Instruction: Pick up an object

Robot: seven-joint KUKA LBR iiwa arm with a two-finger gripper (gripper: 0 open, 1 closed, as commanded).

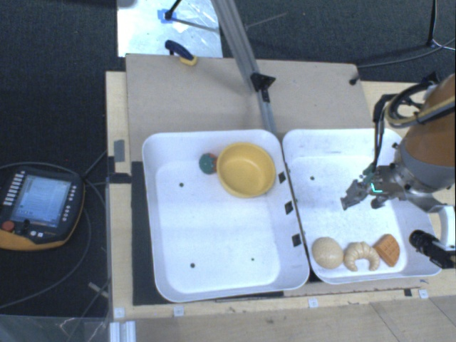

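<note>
right bin (pixel 335 144): front edge has bun (pixel 328 252), croissant (pixel 362 256), waffle (pixel 387 249) in a row
gripper (pixel 362 195): over right bin, above the row, nothing between fingers; gap between them unclear
left bin (pixel 214 262): yellow bowl (pixel 246 169) at back, green ball (pixel 207 163) touching it

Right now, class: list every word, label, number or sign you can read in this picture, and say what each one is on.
Nothing here can be read.
Teach pendant on the floor: its lit screen and buttons carry markings, too small and blurred to read.
White bins, yellow bowl, the three food items: no print visible.
</note>
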